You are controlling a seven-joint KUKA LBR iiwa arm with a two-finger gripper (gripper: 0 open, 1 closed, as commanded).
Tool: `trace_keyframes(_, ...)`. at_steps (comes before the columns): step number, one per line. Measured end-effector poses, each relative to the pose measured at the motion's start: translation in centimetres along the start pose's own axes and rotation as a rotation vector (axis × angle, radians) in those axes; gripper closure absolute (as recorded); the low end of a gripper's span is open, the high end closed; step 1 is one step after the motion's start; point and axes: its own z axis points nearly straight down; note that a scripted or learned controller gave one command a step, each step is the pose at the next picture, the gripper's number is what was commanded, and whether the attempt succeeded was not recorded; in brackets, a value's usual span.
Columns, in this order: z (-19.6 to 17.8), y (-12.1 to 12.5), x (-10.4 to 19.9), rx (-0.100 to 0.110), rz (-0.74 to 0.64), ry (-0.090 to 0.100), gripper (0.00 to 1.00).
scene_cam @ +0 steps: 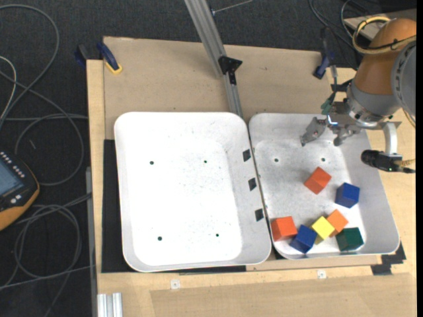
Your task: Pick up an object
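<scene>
White plastic makes up 2 shallow bins on a wooden bench, and the right bin serves as the landmark for all that follows. At its far right corner, the gripper hangs over the bin floor, its 2 fingers spread wide with nothing between them. One fingertip points toward the bin's middle, the other sits closer to the far right rim. Above it rises the grey arm with its orange band, coming in over the bin's right edge.

All 7 blocks lie in the right bin's near half, well apart from the gripper. Nearest the bin's middle is a lone orange block, tilted on the floor (it stands apart from the rest). Toward the right rim from it sits a blue block. Along the near rim the others crowd together: a second orange block at the near left corner, a second blue block just beside it, then a yellow block touching that blue one, a third orange block just behind the yellow, and a green block at the near right corner.

Left of the right bin, edge to edge with it, lies the left bin. From the gap between the 2, at the far end, a grey metal bar slants away across the bench.
</scene>
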Motion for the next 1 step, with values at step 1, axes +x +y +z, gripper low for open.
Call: trace_keyframes(1,3.0,-0.02,0.09,-0.003,0.0,-0.001,0.0)
